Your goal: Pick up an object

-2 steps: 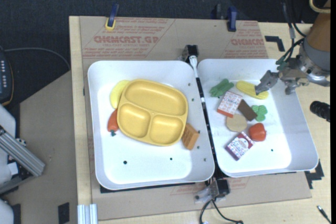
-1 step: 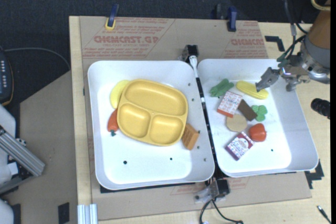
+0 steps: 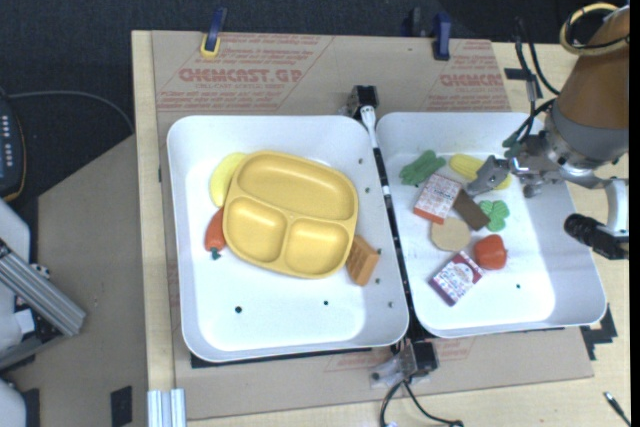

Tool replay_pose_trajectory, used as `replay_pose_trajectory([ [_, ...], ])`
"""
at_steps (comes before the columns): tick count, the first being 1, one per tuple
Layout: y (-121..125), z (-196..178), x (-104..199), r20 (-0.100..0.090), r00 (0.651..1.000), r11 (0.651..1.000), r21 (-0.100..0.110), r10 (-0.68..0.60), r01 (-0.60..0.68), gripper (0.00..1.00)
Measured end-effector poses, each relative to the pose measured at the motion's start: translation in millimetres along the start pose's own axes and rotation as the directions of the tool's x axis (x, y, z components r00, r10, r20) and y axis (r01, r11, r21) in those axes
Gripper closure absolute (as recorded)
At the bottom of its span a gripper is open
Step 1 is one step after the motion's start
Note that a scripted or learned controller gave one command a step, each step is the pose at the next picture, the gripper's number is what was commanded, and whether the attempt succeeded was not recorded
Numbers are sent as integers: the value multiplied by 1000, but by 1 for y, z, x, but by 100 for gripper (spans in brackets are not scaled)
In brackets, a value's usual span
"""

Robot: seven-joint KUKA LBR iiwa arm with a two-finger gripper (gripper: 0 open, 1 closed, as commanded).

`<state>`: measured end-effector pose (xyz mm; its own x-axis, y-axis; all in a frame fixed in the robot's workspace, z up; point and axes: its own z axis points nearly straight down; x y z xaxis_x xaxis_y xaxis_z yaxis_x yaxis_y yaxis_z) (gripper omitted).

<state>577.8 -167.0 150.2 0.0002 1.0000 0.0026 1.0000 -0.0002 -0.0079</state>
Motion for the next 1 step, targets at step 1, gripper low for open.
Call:
replay_pose_trajectory([
  [1,3,55,-9,1,1000,1000,-1,0,0,0],
])
